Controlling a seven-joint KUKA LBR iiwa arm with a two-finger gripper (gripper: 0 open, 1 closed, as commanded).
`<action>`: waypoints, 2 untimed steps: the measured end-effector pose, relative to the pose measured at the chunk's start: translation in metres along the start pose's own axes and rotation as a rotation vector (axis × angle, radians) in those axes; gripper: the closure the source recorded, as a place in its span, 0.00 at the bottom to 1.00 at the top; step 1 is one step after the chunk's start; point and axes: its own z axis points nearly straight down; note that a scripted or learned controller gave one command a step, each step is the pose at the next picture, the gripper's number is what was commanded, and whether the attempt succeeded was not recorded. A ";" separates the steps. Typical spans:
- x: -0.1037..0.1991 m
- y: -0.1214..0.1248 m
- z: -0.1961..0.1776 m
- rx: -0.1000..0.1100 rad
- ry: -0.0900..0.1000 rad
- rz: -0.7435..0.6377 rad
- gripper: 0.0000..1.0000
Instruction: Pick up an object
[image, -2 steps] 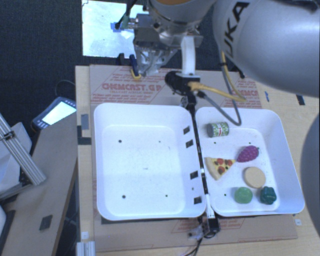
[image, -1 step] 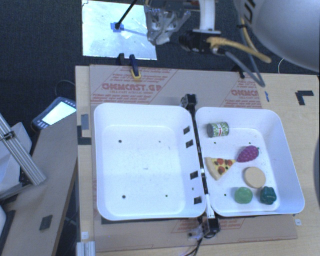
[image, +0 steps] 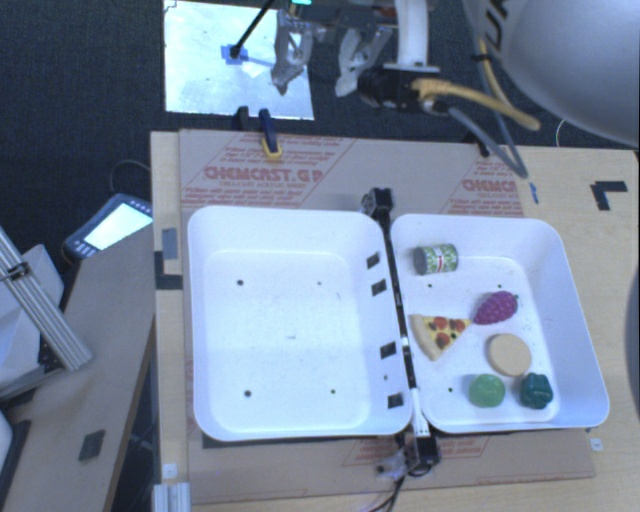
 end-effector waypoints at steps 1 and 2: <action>0.000 0.000 -0.011 -0.002 0.001 -0.003 1.00; 0.000 0.000 -0.011 -0.002 0.001 -0.004 0.00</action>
